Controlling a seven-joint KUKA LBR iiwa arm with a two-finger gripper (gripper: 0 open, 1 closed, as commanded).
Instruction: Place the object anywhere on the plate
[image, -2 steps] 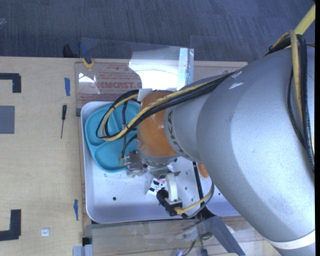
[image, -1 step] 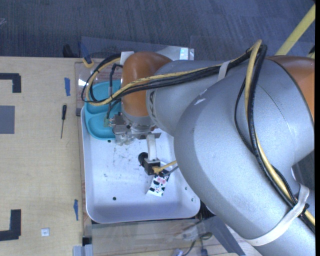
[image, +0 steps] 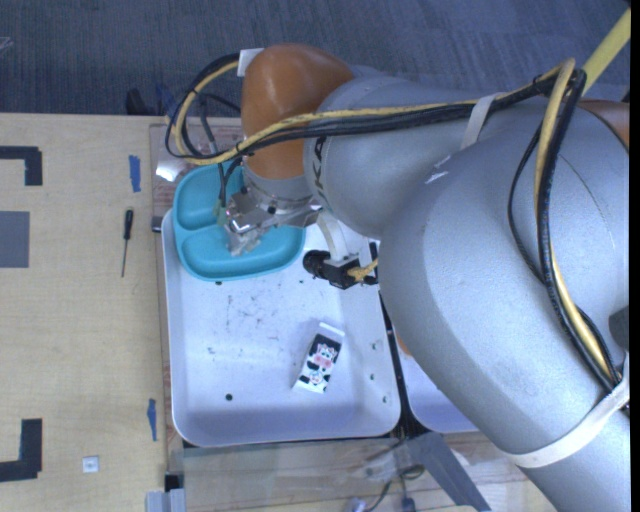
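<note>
White and black, the small carton (image: 319, 362) lies flat in the left bin (image: 200, 400), well apart from the blue divided plate (image: 195, 215) at the bin's far end. The gripper (image: 240, 228) hangs over that plate (open or shut, I cannot tell). Judging by this, the pick is not yet done; next the arm (image: 480, 230) must reach the carton.
</note>
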